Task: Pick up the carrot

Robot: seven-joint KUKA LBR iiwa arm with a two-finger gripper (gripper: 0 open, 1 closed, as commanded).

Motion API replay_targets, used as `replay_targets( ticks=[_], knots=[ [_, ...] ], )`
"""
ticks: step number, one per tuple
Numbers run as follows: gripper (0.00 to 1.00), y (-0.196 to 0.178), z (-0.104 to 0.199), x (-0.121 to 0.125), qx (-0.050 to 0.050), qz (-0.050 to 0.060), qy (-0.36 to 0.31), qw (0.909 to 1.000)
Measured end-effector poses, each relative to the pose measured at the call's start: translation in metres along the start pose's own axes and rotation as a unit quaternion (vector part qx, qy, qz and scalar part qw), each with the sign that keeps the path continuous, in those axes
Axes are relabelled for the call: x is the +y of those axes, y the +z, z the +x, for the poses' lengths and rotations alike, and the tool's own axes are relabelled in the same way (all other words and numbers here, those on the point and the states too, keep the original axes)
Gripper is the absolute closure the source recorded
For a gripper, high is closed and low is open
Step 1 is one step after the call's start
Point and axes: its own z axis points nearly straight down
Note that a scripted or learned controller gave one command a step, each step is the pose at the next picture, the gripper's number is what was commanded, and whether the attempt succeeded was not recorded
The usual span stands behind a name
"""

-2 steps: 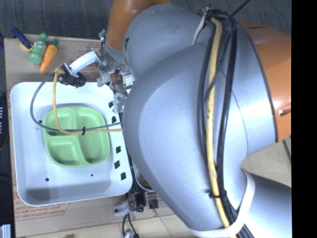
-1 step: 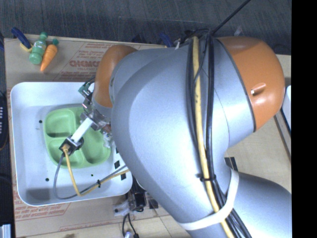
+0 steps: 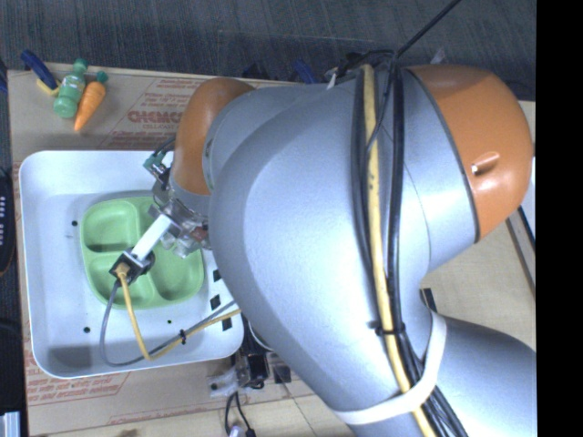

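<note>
Your carrot point(image 3: 88, 105) lies outside the white bin point(image 3: 41, 244), at eleven o'clock from the green tray point(image 3: 109, 226). The gripper point(image 3: 173, 221) hangs over that tray; you cannot tell its state.

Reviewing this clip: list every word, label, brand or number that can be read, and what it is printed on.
Red print on the cardboard sheet behind the white bin: one large word beside smaller lines, too blurred to read with confidence.
Fainter red print on the cardboard's near edge below the bin: too small to read.
No lettering shows on the carrot, the green divided tray or the arm.
</note>
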Motion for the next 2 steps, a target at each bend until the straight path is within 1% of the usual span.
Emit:
replay_targets(
  ticks=[1,2],
  knots=[
    [1.00,-0.032,-0.023,-0.003,-0.003,-0.002,-0.009,1.0000],
    [1.00,-0.179,-0.007,-0.011,0.002,-0.006,0.057,0.9984]
  ],
)
